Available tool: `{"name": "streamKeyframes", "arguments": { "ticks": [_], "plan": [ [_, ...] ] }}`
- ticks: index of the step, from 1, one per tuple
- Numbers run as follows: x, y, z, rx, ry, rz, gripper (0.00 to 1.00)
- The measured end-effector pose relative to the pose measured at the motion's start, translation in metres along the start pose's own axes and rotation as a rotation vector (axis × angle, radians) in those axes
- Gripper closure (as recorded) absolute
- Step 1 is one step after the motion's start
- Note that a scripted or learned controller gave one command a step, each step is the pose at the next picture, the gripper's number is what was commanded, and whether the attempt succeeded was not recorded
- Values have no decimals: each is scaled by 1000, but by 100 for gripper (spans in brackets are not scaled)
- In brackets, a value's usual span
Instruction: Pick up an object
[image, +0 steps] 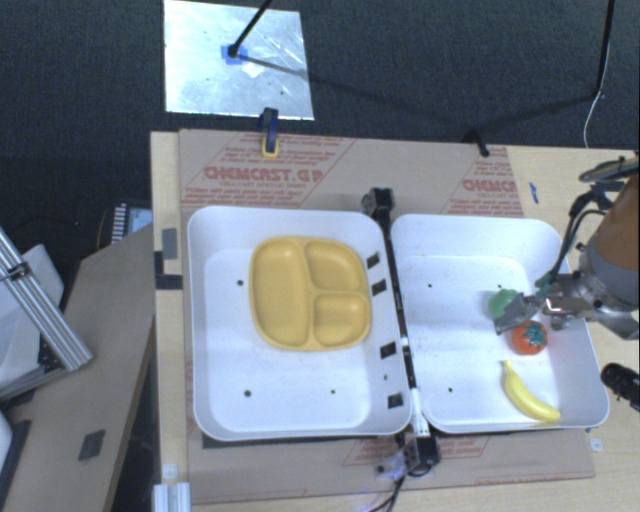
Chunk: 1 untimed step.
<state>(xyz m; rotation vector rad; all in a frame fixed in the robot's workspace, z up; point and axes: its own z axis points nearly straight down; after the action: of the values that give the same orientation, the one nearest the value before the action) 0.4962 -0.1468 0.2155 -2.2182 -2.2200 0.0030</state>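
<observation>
Near bin's front, banana (528, 393) lengthwise diagonal

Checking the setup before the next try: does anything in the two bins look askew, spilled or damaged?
Nothing stands out. The yellow divided plate lies flat in the left bin. In the right bin, the banana, the orange-red fruit and a green item lie near the gripper, none visibly broken or spilled.

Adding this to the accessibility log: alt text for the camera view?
The gripper sits low in the right bin, beside a green object, an orange-red ball and a banana. The left bin holds a yellow divided tray.
</observation>
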Motion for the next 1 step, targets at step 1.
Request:
{"name": "streamKeyframes", "arguments": {
  "ticks": [1],
  "plan": [
    [-3, 0, 62, -1, 0, 0, 0]
  ]
}}
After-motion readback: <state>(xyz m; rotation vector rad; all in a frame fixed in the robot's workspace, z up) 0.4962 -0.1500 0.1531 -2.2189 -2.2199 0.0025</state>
